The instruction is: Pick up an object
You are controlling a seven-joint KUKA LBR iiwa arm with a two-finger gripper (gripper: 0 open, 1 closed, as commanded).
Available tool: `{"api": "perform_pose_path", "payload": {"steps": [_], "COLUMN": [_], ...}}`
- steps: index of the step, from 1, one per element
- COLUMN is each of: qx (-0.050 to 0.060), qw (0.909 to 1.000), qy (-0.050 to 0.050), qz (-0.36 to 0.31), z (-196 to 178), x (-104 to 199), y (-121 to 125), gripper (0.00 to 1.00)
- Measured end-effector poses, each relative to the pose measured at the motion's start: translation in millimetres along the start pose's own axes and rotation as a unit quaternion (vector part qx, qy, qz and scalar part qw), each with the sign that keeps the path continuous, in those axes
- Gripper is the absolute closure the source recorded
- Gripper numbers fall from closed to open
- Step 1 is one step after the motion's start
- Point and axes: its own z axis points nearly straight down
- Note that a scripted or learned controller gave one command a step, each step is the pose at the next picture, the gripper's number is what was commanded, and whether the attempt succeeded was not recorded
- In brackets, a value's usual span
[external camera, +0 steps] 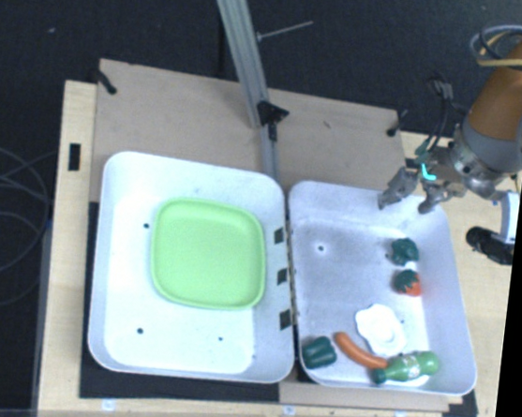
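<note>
Your jaws (412,195) hang spread and empty over the upper edge of the right bin (336,212), right of frame centre. The nearest pick is the dark green piece (404,251), just below them; an orange-red piece (408,284) lies right under it. Descend straight onto the green one, straddle it with both fingers, and stay clear of the bin wall before closing.

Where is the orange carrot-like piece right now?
The orange carrot-like piece lies near the front edge of the right bin, between the dark green block and the green bottle.
</note>
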Motion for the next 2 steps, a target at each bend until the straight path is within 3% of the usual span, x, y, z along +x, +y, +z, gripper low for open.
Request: {"api": "perform_pose_path", "payload": {"steps": [1, 2], "qx": [0.0, 0.003], "qw": [1.0, 1.0], "qy": [0.0, 0.0], "qz": [0.0, 0.0], "z": [0.0, 59.2], "x": [0.0, -2.3], "y": [0.0, 6.5], "gripper": [0.0, 0.0]}}
